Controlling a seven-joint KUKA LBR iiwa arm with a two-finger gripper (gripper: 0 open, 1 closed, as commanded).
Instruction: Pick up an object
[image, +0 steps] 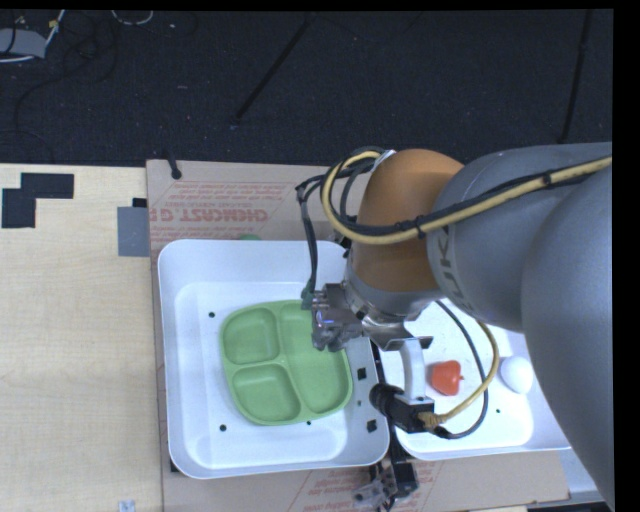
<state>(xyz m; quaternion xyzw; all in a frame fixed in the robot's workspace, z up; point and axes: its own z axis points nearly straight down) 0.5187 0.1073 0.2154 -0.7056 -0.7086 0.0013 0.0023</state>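
The arm (470, 250) hangs low over the green plate (283, 365) in the left bin (190, 300), likely to grab it.

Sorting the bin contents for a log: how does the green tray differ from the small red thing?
The green tray is light green; the red thing is orange-red. The tray is broad, flat and split into compartments; the red thing is small and lumpy. The tray lies in the left bin, the red thing in the right bin. Both rest on a bin floor, close to the arm.
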